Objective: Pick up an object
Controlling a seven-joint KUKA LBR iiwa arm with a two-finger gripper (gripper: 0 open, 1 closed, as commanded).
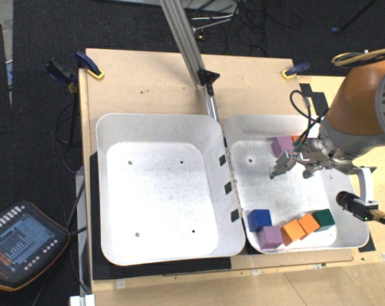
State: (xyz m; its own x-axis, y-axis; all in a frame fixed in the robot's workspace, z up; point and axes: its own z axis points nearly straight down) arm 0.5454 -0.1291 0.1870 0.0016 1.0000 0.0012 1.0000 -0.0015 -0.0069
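The arm (pixel 361 110) reached in from the right over the right bin (pixel 243 155), its orange band high above the grey wrist; the pincer (pixel 280 169) hung low over the middle of that bin, pointing left and downward, and whether it was released or clenched could not be told at this slant, for its dark tips ran together against the white floor; nothing could be seen between them. Just above and beside the pincer, toward the bin's far side, lay a pale purple block (pixel 282 145), with a small orange piece (pixel 296 139) peeping out at its right edge, partly hidden by the wrist; whether the block touched the pincer could not be told. Along the near wall of the same bin sat a loose row of blocks: a blue block (pixel 259 218) at the left, a purple block (pixel 270 236) just beside and below it, an orange block (pixel 295 228) next to that, and a green block (pixel 323 219) at the right end, touching or nearly touching the orange one. The left bin (pixel 109 139) stood beside the right one on the pale wooden worktop (pixel 154 81); a slanted metal rail (pixel 183 34) came down from the top to the seam between the bins; a handheld control pendant (pixel 20 242) lay on the dark floor at the lower left.
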